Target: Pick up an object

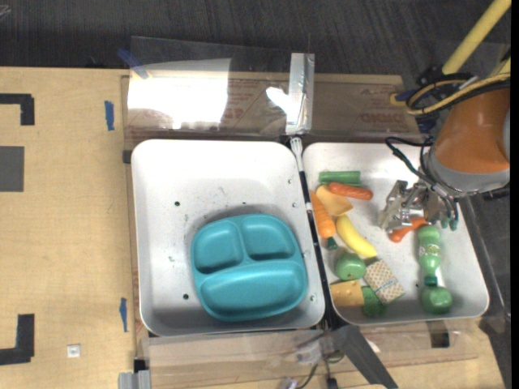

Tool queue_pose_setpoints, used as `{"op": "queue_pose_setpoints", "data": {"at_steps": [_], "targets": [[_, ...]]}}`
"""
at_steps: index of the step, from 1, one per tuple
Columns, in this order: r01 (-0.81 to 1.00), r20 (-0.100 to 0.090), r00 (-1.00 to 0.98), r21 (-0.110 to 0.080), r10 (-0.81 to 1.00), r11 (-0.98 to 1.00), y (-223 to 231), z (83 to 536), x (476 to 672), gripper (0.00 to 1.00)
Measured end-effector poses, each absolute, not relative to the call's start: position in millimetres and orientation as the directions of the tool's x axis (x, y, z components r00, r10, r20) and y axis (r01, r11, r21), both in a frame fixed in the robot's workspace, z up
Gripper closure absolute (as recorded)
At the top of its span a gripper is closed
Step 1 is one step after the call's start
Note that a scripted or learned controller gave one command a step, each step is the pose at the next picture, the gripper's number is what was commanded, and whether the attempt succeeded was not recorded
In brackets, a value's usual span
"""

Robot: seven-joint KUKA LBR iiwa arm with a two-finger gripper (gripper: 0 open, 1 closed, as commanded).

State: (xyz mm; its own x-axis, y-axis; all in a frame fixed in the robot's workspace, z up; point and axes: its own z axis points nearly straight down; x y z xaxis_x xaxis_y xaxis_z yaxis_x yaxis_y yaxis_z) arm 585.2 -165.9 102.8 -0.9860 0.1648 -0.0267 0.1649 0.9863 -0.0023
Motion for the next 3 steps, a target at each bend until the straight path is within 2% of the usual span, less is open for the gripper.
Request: {"op": "queue_pose_setpoints", "data": {"at_steps": [1, 2, 3], "targets": [[0.165, -0.025, -0.986, -0.002, 0.165, 0.986, -165.4, 101.6, 584.7, 0.0], [0.013, -0.014, -1.0, 0.0, 0.013, 1.0, -91.0, 89.1, 601.0, 0.0], [-0.388, -0.012, -0.922, -0.008, -0.388, 0.922, -174.4, 161.9, 636.6, 0.0]]}}
